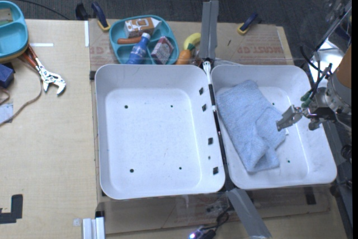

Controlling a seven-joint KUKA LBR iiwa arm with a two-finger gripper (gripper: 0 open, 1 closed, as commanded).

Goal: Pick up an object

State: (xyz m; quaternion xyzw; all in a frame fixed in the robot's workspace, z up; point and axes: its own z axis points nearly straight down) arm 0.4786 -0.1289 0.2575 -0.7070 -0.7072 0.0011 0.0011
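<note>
Bench front edge: grey bracket (250, 215) below the gap between the bins; black mark (12, 207) at the near left corner.
Left bin (112, 176): white, shallow, small dark holes in its floor.
Right bin (319, 173): white, touching the left bin along a shared rim fitted with small black clips.
Task object: light blue towel (246, 123), crumpled, lying slantwise on the right bin's floor from its far left part toward the near centre.
Gripper (291, 118): entering from the right, low over the right bin, fingertips at the towel's right edge. Whether the fingers are apart or closed cannot be told; no cloth is seen between them.
Obstructions: cables (314, 78) and the arm's wrist hardware crowd the right rim of the right bin.
Left bench area: adjustable wrench (49, 79) on the wooden surface; part of a teal tray (12, 31) at the far left edge.
Far bench edge: teal divided dish (118, 36) holding a blue bottle (138, 48), a small box (140, 25) and other small items; yellow piece (192, 41) just beside it; grey upright post (209, 25) behind the bin junction.
Writing: red lettering (263, 48) on cardboard beyond the right bin, upside down, not legible. Box label not legible.
</note>
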